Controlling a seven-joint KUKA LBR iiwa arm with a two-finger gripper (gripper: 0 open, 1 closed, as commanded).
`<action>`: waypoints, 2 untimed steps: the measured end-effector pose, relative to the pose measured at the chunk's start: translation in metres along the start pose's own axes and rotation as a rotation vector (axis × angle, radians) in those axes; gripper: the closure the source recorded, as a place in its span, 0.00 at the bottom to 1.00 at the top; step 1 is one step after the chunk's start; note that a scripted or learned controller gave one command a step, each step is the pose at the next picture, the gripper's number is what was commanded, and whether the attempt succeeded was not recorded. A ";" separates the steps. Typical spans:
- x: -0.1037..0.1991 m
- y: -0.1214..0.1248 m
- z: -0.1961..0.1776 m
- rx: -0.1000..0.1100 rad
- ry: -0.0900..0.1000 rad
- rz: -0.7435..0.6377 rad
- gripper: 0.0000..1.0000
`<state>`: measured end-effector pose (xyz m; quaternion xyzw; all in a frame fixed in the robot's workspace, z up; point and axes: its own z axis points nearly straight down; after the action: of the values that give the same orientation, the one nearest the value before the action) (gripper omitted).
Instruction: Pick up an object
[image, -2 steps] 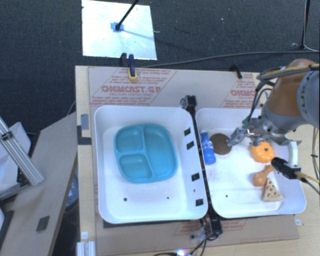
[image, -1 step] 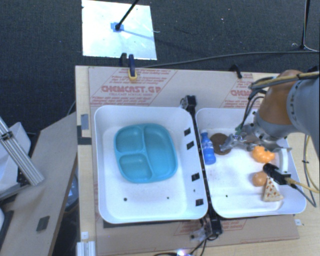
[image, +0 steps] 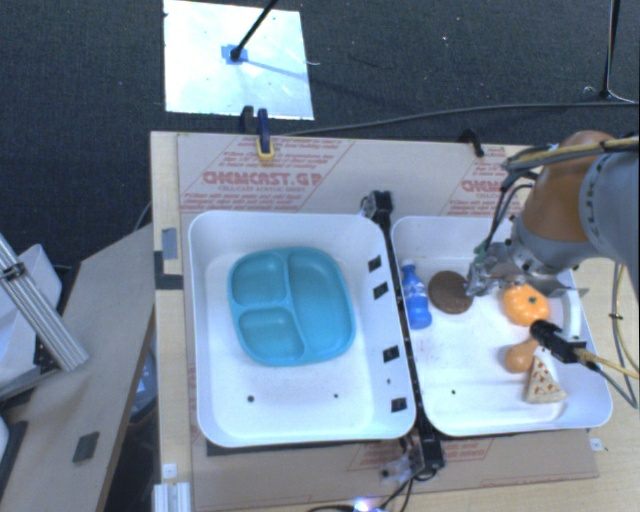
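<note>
Hanging low over the right bin (image: 470, 405), the jaws sit at the right-hand rim of a brown disc (image: 449, 292), which lies flat on the bin floor just beside a blue bottle (image: 414, 297). Whether the jaws are spread or pressed together cannot be told, since their tips dissolve into the pale metal of the wrist, and nothing can be seen pinched between them. The disc looks the likeliest thing to be picked, being nearest. An orange fruit (image: 524, 304) rests close on the other side, under the arm (image: 560, 200). Further toward the front lie a smaller tan fruit (image: 517, 355) and a pale wedge (image: 544, 382). The left bin (image: 215, 400) carries a teal divided plate (image: 292, 305), well apart from the work. The chief risk is the disc's flatness: jaws that close on its edge rather than across it would probably scrape over it or shove it against the bottle. A descent slightly off could also nudge the orange fruit and set it rolling. It is hard to make out whether the jaws touch the disc or stand above it, what the wedge is made of, and how the arm continues where it is cut off past the counter (image: 168, 350).
</note>
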<state>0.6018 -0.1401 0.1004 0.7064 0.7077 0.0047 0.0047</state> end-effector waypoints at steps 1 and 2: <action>0.010 0.004 -0.058 0.007 -0.001 -0.004 1.00; 0.014 0.006 -0.102 0.009 -0.001 -0.004 1.00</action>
<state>0.6061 -0.1258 0.2023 0.7050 0.7092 0.0015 0.0019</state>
